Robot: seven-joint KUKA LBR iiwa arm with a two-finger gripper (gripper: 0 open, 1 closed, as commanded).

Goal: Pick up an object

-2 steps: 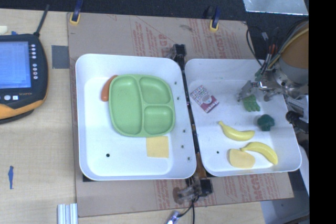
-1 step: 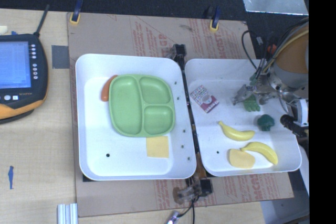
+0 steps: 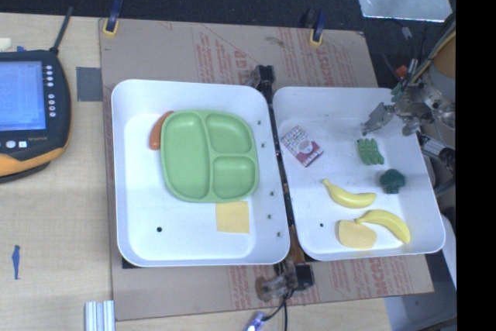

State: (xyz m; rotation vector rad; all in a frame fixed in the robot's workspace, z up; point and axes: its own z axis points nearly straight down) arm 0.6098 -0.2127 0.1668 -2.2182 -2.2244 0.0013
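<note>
Green block lies just below your claw, whose grip I cannot tell; centre over it, descend straight, clear of the bin wall.

The bench bears brown cardboard, two white bins and a pendant.
</note>
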